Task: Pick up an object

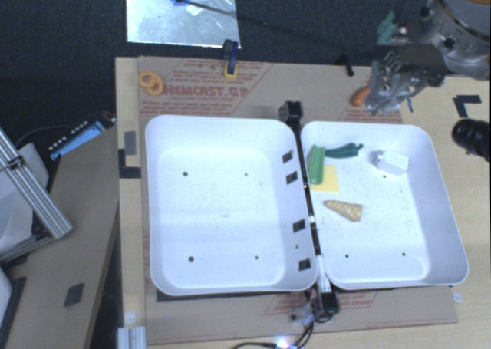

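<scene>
The right bin (437, 217) holds several small things: a light green stick (315, 164), a dark green curved piece (343, 151), a yellow square (328, 180), a white block (390, 161) and a tan cone (344, 210). My gripper (381, 100) hangs above the bench just beyond the right bin's far rim, clear of everything in the bin. A small orange thing (360, 97) shows right against the gripper's left side. Whether the gripper holds it cannot be made out.
The left bin (165, 186) lies beside the right one, with a black hinge strip (303, 186) between them. On the board behind are an orange ring (151, 83) and a yellow and blue clamp (229, 60). A shiny metal sheet (182, 2) lies further back.
</scene>
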`<state>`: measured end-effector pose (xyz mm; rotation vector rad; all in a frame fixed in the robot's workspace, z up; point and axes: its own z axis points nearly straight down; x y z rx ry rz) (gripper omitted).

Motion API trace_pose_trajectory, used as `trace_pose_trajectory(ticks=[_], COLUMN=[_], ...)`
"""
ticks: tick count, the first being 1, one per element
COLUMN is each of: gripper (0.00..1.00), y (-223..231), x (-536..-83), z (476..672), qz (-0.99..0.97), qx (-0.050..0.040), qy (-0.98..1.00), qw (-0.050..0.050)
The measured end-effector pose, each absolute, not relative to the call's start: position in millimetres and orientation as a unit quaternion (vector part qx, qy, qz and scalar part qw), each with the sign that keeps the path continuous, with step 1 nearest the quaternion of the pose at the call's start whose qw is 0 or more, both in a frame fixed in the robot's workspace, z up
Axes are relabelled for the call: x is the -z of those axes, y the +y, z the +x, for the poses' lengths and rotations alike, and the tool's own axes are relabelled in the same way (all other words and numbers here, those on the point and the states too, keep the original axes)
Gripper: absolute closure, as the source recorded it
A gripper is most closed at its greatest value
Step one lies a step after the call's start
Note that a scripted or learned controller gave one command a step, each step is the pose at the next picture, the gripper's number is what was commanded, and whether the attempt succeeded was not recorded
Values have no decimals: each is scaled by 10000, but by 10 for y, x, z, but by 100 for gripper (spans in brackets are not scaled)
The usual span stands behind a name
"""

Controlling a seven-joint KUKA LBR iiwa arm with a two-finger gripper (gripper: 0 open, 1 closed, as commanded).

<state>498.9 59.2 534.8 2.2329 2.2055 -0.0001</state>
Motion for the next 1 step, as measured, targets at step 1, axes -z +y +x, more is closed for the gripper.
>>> trace_pose_trajectory(ticks=[1], gripper=[100], y=[-575], x=[-5357], z=[4856], qz=[7112], qx=[-3], qy=[7030], qw=[25])
